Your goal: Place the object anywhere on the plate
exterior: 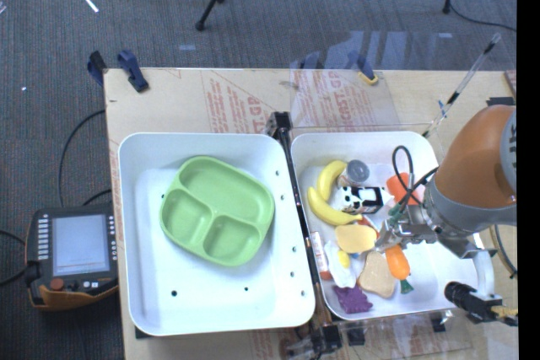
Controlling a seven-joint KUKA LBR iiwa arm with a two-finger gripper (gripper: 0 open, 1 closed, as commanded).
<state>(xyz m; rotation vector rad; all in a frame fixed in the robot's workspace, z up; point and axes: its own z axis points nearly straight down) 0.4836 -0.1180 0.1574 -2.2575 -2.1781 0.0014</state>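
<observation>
- A wooden bench [219,97] bears two white bins.
- The green three-compartment plastic plate [218,211] lies in the left bin [143,265].
- The gripper [395,236] hovers low over toy food in the right bin [439,282], near a yellow banana [325,196]; its grip state is unclear.

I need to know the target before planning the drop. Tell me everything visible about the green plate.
The green plate is a light green, rounded-square tray that looks like matte plastic, divided by raised ridges into three compartments: one large along its upper side and two smaller ones below. It lies flat, turned slightly askew, in the left bin, resting on the bin's white floor nearer the top. All three compartments hold nothing, and no object or gripper touches it.
</observation>
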